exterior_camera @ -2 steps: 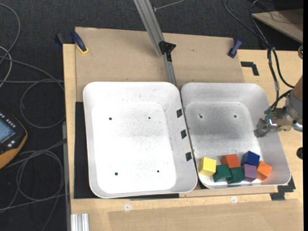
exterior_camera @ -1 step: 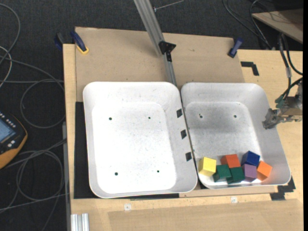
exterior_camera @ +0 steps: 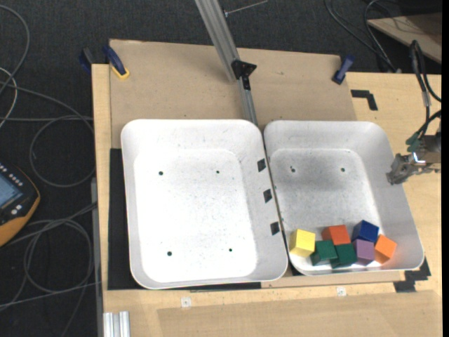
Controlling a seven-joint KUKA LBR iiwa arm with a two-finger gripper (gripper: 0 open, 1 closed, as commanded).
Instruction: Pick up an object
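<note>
Dark carpet rings our bench, we hang the gripper (exterior_camera: 405, 166) at the right bin (exterior_camera: 379, 140) rim, its grip unreadable, approach only, needing a descent toward the blocks (exterior_camera: 342, 244) clustered at the near wall.

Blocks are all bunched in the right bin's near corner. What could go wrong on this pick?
1. The blocks touch one another, so the gripper may find no gap and could shove or catch two.
2. They sit against the right bin's near wall, so a descent there might strike the rim.
3. The gripper is at the bin's right edge, apart from the pile, and must clear that wall going in.
</note>
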